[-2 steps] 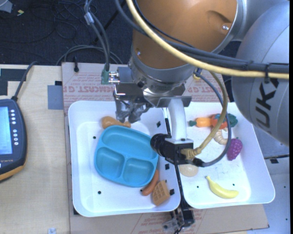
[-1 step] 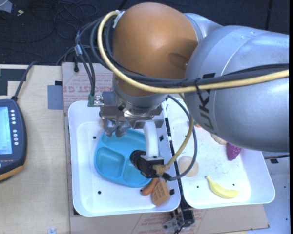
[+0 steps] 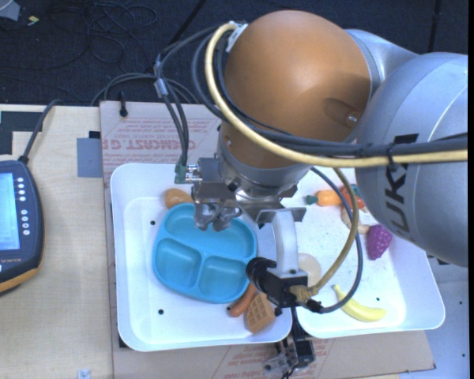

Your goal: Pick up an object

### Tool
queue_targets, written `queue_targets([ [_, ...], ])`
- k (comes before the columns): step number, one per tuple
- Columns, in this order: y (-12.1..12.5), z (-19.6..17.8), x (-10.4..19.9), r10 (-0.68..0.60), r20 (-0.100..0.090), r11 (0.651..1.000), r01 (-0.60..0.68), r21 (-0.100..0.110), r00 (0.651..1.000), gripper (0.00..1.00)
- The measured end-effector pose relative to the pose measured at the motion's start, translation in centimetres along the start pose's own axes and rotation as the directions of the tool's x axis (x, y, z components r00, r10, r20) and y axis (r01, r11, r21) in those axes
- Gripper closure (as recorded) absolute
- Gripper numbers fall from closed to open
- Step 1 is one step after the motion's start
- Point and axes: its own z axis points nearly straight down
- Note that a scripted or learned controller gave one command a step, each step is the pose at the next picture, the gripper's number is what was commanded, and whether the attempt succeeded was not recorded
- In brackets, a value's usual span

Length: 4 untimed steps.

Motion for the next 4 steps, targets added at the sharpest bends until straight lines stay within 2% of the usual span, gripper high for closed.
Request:
queue_targets([
  [4,0.4,-3.6,-0.4,0.001,0.006,1.000,-0.002,0.015,1.000,1.00],
])
